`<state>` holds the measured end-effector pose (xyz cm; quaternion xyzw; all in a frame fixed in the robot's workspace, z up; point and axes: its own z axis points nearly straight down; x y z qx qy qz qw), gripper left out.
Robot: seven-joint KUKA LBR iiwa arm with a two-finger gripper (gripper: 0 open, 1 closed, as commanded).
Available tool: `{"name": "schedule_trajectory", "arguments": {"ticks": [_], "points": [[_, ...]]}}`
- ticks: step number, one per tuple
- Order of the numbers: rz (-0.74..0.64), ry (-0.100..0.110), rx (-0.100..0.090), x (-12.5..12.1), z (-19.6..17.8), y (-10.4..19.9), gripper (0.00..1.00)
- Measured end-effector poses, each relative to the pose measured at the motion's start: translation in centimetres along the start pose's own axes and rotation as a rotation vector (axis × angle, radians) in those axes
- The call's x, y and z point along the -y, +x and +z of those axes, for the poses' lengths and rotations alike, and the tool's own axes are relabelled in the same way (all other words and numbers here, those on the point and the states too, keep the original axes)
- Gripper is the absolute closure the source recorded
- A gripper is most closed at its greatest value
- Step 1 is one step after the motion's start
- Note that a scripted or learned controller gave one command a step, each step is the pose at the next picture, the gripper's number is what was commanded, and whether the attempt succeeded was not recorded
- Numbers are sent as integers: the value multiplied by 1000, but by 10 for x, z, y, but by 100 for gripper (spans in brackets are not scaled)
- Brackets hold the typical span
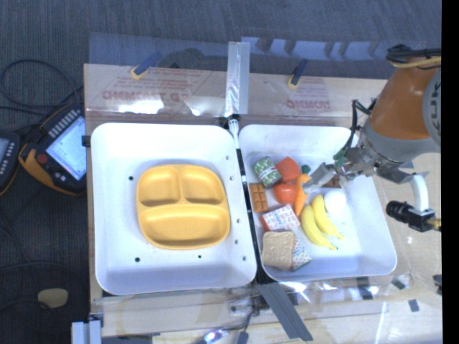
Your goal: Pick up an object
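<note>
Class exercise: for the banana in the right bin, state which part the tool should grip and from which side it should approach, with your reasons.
Grip the banana across its narrow middle, coming straight down from above. It lies flat and curved on the bin floor, long axis running toward the bin's front, with a white egg-like piece close on one side, so the fingers should probably close across its width.

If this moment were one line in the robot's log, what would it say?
task: pick up an object | end effector: over right bin, near egg and bananas | left bin: yellow tray
</note>
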<state>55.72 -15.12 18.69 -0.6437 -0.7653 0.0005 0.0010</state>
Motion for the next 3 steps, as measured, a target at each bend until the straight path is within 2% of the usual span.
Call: {"name": "schedule_trajectory", "arguments": {"ticks": [1,2,3], "points": [[-19,-18,7,21,86,15,0],[-20,-18,1,20,76,17,100],[-20,0,1,0,4,90,100]]}}
